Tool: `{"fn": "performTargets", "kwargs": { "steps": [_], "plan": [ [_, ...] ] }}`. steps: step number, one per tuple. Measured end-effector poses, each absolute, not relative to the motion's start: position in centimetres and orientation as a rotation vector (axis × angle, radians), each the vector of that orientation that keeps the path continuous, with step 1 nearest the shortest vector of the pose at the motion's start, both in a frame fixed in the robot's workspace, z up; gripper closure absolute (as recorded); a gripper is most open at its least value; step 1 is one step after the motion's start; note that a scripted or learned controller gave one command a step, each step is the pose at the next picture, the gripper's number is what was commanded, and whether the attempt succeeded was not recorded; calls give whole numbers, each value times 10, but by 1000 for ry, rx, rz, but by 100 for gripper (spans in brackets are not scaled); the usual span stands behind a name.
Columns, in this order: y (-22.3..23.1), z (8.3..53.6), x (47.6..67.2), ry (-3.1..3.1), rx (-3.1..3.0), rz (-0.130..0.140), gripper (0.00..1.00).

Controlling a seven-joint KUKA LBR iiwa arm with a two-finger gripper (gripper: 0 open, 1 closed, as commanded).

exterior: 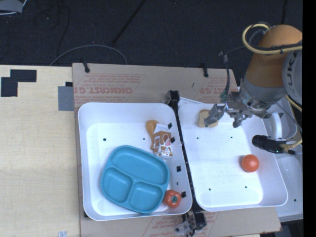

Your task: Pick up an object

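Note:
My gripper [225, 122] hangs over the far edge of the right bin [232, 194], its fingers spread open and nothing between them. A small tan round object [203, 118] lies by the bin's far wall, just left of my left finger [213, 117] and close to touching it. An orange-red ball [250, 163] rests in the right part of the same bin, well below and to the right of the gripper.
The left bin [91, 147] holds a blue divided plate [134, 178], a red tomato-like ball [172, 198] at its near right corner, a small printed carton [162, 144] and a brown-orange piece [152, 127]. A black divider [180, 147] runs between the bins.

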State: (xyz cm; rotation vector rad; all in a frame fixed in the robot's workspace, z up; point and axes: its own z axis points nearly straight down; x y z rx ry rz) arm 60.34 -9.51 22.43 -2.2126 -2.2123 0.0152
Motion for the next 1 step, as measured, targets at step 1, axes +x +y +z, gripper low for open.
{"fn": "performTargets", "kwargs": {
  "steps": [1],
  "plan": [
    [-95,231,606,-2221,-2218,3,0]
  ]
}}
